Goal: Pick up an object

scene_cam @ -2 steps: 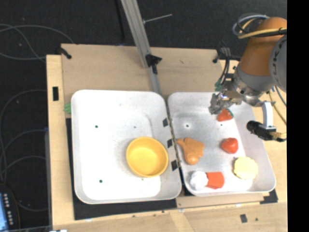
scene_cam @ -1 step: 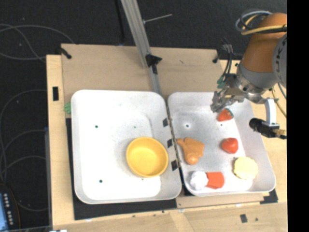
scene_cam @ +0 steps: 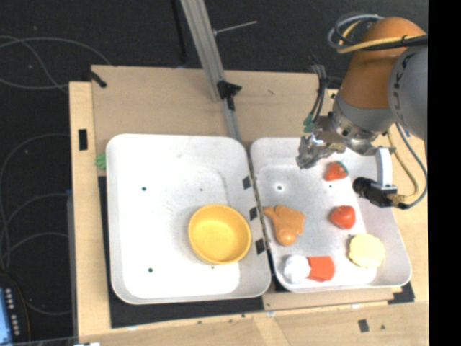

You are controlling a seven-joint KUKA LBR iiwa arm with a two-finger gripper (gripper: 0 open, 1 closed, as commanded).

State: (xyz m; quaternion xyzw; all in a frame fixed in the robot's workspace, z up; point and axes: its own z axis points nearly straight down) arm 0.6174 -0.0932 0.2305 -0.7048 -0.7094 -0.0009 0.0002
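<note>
Orange arm [scene_cam: 374,56] | tool [scene_cam: 311,152] nr small red obj [scene_cam: 335,171] | right bin [scene_cam: 277,171]

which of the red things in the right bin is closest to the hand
The small red piece at the bin's far end, just beside the hand; the red ball and red-orange block lie nearer the camera.

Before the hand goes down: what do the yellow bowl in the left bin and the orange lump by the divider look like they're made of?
Yellow bowl: looks like smooth moulded plastic, one even colour with a soft sheen on the rim.
Orange lump: probably a plastic or rubbery toy food; rounded and matte with no seams I can make out, too small to tell which.
</note>
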